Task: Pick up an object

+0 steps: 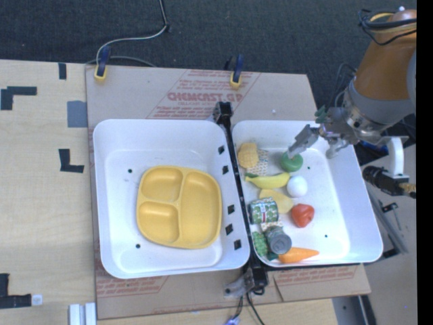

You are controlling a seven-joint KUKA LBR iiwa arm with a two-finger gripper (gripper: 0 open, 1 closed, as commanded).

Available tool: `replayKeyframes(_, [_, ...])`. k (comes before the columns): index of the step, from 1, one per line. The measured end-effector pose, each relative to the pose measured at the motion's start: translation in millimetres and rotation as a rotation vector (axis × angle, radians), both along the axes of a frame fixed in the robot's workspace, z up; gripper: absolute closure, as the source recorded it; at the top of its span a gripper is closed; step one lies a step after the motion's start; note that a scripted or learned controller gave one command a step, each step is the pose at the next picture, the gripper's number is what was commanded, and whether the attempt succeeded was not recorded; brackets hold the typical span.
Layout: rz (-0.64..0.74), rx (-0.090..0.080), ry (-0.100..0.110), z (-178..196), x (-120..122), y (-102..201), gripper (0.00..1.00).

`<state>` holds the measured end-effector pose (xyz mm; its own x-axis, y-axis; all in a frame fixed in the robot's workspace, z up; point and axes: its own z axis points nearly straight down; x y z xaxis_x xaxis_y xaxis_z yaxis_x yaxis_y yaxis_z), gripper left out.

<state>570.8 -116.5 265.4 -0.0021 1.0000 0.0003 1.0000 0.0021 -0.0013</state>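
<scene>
The right bin [345, 202] holds several small items: a yellow corn cob [247, 156], a green round piece [292, 161], a banana [267, 180], a white egg [297, 185], a red tomato-like piece [302, 214], a green-labelled can [264, 212], a grey can [277, 241] and an orange carrot [298, 254]. My gripper [313, 149] hovers over the bin's far right part, open, with nothing between its fingers. Its left finger [300, 141] points down toward the green piece; whether it touches it, I cannot tell.
A yellow divided plate [179, 206] lies in the left bin [115, 154]. A black divider [231, 181] runs between the two bins. The grey and orange arm [382, 66] enters from the upper right. Bare floor shows along the right bin's right side.
</scene>
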Motion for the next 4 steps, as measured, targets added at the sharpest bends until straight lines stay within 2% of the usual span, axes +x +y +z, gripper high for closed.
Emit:
replayKeyframes(1, [-0.002, 0.001, 0.005, -155, -10, -39, 0.0])
replayKeyframes(2, [-0.004, -0.003, -0.006, -177, -9, -34, 0.0])
replayKeyframes(3, [-0.003, -0.004, -0.01, -177, -8, -17, 0.0])
replayKeyframes(4, [-0.004, -0.005, -0.012, -177, -19, -6, 0.0])
